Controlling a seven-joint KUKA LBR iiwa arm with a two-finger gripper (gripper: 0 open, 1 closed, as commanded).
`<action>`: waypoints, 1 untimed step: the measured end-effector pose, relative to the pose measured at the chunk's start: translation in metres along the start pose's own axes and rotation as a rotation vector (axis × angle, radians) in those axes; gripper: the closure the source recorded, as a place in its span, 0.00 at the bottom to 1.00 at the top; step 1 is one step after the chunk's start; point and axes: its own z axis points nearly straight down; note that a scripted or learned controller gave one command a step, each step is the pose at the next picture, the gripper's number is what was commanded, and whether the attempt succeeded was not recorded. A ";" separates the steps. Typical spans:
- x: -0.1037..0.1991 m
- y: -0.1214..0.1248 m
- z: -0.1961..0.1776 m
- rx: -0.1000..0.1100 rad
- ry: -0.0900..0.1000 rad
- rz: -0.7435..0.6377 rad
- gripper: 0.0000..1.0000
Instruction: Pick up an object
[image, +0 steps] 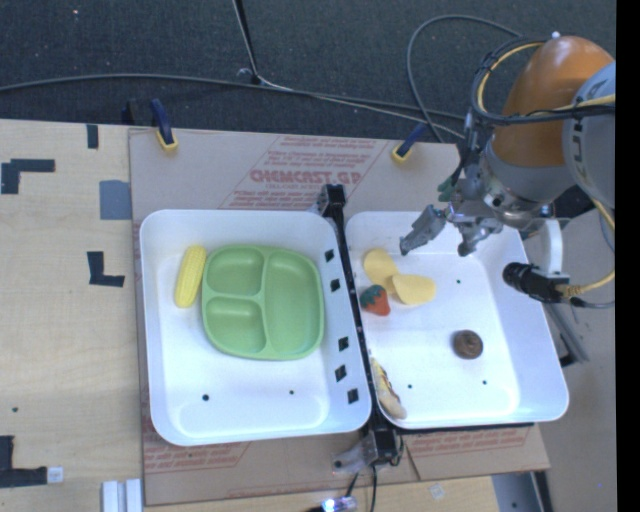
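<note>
gripper (440, 236) open, holding nothing — above right bin (520, 395) | risk: yellow pieces (398, 279) and strawberry (375, 299) crowd together — fingers could nudge instead of grasping

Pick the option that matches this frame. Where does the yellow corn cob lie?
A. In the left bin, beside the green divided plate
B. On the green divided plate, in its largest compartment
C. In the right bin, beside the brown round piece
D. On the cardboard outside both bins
A. The corn cob lies on the left bin's white floor, just off the left edge of the green divided plate.
</note>
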 end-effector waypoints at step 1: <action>0.000 0.002 -0.007 -0.012 -0.001 -0.003 0.00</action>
